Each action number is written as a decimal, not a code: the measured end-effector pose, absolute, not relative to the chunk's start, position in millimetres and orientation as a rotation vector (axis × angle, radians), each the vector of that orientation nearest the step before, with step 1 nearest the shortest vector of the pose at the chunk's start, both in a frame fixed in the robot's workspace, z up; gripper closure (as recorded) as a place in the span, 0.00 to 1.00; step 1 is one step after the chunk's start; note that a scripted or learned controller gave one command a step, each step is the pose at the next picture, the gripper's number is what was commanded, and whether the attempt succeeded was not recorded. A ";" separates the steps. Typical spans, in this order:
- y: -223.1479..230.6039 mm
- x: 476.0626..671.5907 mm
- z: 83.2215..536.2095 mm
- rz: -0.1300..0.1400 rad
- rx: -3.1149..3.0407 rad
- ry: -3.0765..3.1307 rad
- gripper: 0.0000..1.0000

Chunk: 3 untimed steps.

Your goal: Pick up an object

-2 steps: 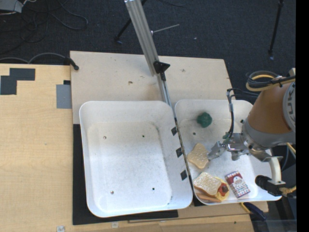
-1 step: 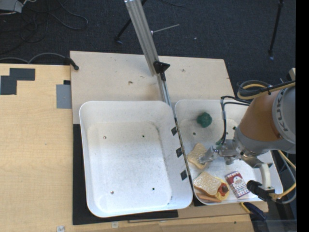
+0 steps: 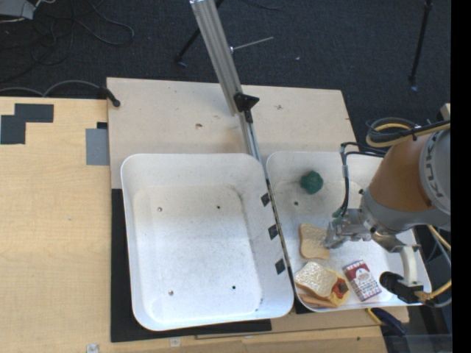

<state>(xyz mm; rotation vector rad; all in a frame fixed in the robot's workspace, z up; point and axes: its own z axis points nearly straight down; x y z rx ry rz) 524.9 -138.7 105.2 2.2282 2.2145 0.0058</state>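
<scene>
View: overhead, slanted, looking down on a pale worktop [image 3: 184, 120] w/ two shallow white bins side by side.
Left bin [image 3: 147, 175]: white floor w/ a few dark specks.
Right bin [image 3: 283, 169]: holds the candidate objects.
Objects: green ball [image 3: 312, 182] toward the far end; a toast-like slice [image 3: 314, 242] mid-bin; toy sandwich [image 3: 321, 283] at the near edge; small red-and-white box [image 3: 362, 280] just beside the sandwich.
Arm: grey w/ orange band, reaches in from the right, wrist low over the right bin.
Pincer [image 3: 340, 233]: at the right edge of the toast slice, apparently touching or just above it; too small and blurred to tell if it's open or closed, and nothing visibly held.
Likely target: the toast slice, going by the pincer's position.
Doing it well: slice lies flat, so grip across an edge, not the face; settle fully down before closing; lift straight up, slowly; keep off the bin wall and the sandwich nearby.
Risk: thin, flat item may slip out.
</scene>
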 end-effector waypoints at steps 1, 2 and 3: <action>-134.2 517.5 153.3 0.001 2.221 2.221 1.00; -131.4 514.8 215.0 0.003 2.220 2.221 1.00; -132.5 515.8 267.8 0.003 2.218 2.221 1.00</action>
